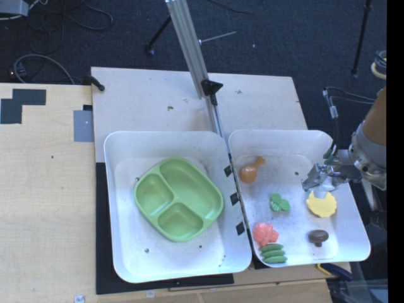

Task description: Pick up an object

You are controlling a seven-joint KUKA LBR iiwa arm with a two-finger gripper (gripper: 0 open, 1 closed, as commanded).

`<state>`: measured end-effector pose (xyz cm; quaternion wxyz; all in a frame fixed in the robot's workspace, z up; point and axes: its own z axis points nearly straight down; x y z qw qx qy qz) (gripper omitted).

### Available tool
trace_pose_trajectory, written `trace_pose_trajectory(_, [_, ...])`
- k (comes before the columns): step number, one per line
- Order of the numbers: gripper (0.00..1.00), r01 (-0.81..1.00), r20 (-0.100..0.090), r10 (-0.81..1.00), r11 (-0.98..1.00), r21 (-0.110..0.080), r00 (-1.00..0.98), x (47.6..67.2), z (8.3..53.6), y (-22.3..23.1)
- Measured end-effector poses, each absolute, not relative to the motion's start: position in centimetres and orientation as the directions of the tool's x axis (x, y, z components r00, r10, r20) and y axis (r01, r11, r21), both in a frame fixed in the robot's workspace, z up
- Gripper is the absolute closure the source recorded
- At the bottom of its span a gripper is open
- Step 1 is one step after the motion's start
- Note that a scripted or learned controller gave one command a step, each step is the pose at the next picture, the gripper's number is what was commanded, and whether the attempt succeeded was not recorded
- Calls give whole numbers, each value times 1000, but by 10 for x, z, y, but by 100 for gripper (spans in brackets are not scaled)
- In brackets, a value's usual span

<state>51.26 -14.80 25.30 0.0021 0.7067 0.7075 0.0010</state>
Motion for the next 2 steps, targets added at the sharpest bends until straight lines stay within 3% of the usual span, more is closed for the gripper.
trace_pose_trajectory(1, [100, 1000, 0, 1000, 4, -2, -4, 513, 253, -147])
trace_pose_trajectory(2, [100, 1000, 1, 1000, 5, -2, -5, 531, 249, -106])
